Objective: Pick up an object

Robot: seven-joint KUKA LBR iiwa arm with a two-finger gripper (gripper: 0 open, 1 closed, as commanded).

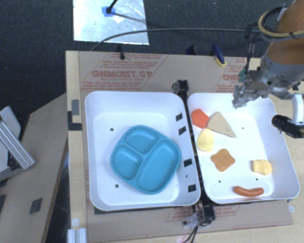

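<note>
the gripper [241, 99] hangs over the far edge of the right bin [281, 158], near its back wall. whether it is open or closed cannot be told, and nothing is seen in its hold. the right bin contains six food pieces: a red piece [199, 118] touching a tan wedge [221, 124], a pale yellow piece [205, 140] just below them, an orange piece [222, 159] near the middle, a yellow piece [261, 167] toward the right, and a sausage [248, 191] at the near edge. the left bin [99, 135] holds a blue divided plate [145, 158].
</note>
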